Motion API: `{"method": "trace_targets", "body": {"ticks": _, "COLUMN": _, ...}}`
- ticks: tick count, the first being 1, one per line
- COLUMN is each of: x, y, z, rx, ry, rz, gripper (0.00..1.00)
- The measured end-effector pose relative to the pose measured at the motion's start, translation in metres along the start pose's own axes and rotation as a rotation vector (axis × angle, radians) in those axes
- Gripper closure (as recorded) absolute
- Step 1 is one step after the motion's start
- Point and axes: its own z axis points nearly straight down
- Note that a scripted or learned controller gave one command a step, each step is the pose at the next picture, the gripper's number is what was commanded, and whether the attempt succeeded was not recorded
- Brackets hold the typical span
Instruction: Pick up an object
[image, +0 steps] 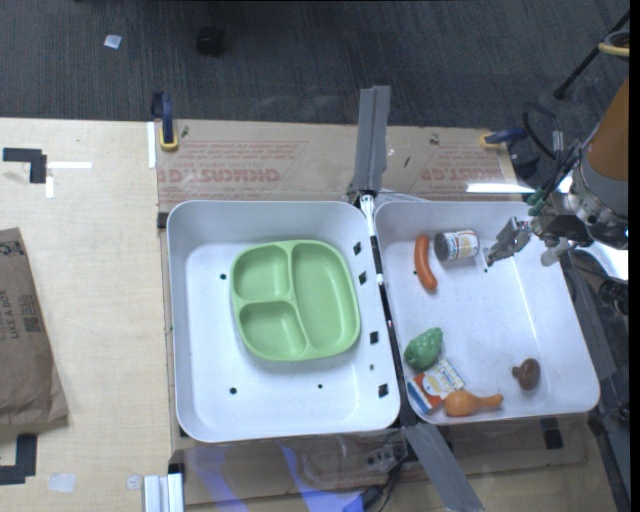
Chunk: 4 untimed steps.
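The right bin (560, 300) holds several small items. An orange-red sausage (426, 263) lies at its upper left, next to a small tin can (458, 246) on its side. Lower down are a green leafy toy (424, 347), a white and red packet (436, 383), an orange gourd-shaped toy (470, 403) and a small brown lump (526, 374). My gripper (527, 247) hangs over the bin's upper right part, just right of the can. Its fingers stand open with nothing between them.
The left bin (200, 330) carries a green divided plate (296, 298). A grey divider bar (372, 140) rises between the bins at the back. A brown paper bag (25, 330) lies on the bench at far left. The arm's orange band (612, 150) is at the right edge.
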Motion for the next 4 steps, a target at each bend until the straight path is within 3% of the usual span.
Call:
{"method": "trace_targets", "body": {"ticks": 1, "x": 0.045, "y": 0.031, "z": 0.029, "rx": 0.000, "ry": 0.000, "rz": -0.072, "gripper": 0.00}}
{"method": "trace_targets", "body": {"ticks": 2, "x": 0.034, "y": 0.072, "z": 0.097, "rx": -0.001, "ry": 0.000, "rz": 0.107, "gripper": 0.00}}
{"method": "trace_targets", "body": {"ticks": 3, "x": 0.045, "y": 0.088, "z": 0.171, "rx": 0.026, "ry": 0.001, "rz": -0.066, "gripper": 0.00}}
{"method": "trace_targets", "body": {"ticks": 4, "x": 0.042, "y": 0.089, "z": 0.162, "rx": 0.023, "ry": -0.004, "rz": -0.066, "gripper": 1.00}}
